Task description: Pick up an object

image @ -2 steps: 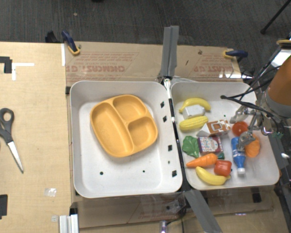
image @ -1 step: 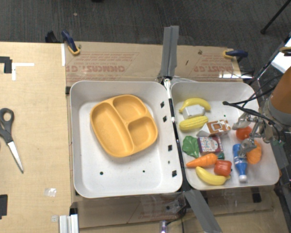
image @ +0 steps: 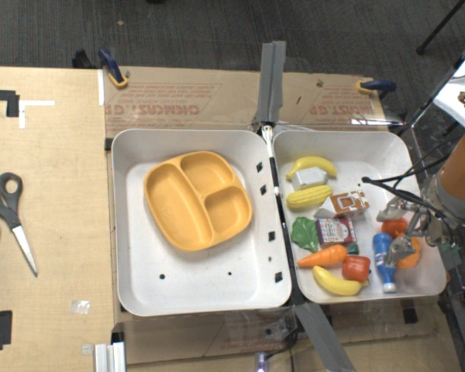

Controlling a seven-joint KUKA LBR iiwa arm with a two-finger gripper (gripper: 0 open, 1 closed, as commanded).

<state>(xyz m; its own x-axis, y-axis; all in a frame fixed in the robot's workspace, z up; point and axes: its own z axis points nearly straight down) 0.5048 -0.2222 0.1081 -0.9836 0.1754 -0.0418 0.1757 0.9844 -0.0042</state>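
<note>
Nearest the front edge of the tabletop, the right bin holds a yellow banana at its front wall, with a red pepper just behind it and an orange carrot lying slantwise to the left. A blue-and-white bottle lies beside the pepper toward the bin's right side. The jaws hang low over that right side, close above the bottle and over an orange-red piece; metal and cables blur together there, so whether they stand apart or together cannot be told, and nothing is clearly seen between them. The grey arm with its orange band enters from the tabletop's right edge.

In the bin's middle lie a green leafy toy, a dark little packet and a small brown-and-white box. Farther back are a corn cob, a white block and a second banana near the back wall.

The left bin carries a yellow divided plate at its centre. Scissors lie near the tabletop's left edge. Blue clamps grip the cardboard at the back edge.
</note>
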